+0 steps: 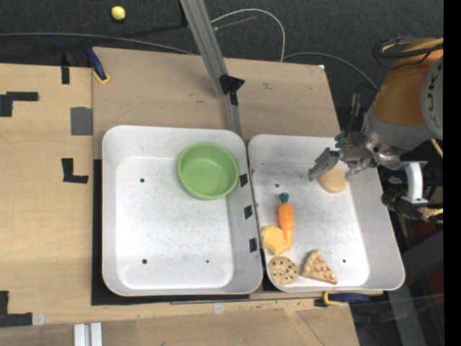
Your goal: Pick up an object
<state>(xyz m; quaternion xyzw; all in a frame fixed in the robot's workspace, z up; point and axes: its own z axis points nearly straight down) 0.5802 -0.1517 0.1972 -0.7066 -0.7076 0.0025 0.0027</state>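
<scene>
The right bin (360, 229) holds a round tan bun (333, 183) near its far right side. An orange carrot (287, 220), a yellow chunk (273, 238), a round cookie (282, 269) and a pizza slice (318, 267) lie towards its front. My gripper (338, 167) reaches in from the right and hangs low over the bun, open. One grey finger (321, 166) points down to the bun's left, and the bun sits just below the gap, apparently resting on the bin floor.
A green bowl (208, 170) stands at the back of the left bin (144, 229). A slanted metal pole (209, 49) meets the bins' shared wall at the back. A small yellow ball (118, 12) lies off the bench at top left.
</scene>
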